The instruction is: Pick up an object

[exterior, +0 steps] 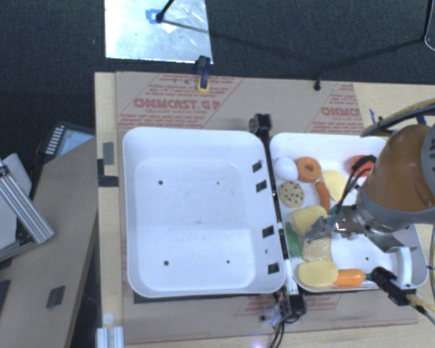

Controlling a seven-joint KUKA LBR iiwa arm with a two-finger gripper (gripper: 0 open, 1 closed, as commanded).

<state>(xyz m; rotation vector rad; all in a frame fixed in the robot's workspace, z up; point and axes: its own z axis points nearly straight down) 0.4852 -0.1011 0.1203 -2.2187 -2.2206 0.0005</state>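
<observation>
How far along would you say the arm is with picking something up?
Done: the gripper has reached into the right bin, low over the pale yellow piece. In hand: nothing visibly held. Left: grasping and lifting; the donut, cookie and other items lie in the bin.

Toy foods crowd the right bin (413, 270): a doughnut (308, 169), white egg (285, 168), speckled cookie (291, 193), carrot (348, 276), yellow pieces (317, 272).

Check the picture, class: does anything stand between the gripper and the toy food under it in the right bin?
Nothing visible does. The gripper hangs directly over the pale yellow piece and the beige piece in the right bin.
</observation>
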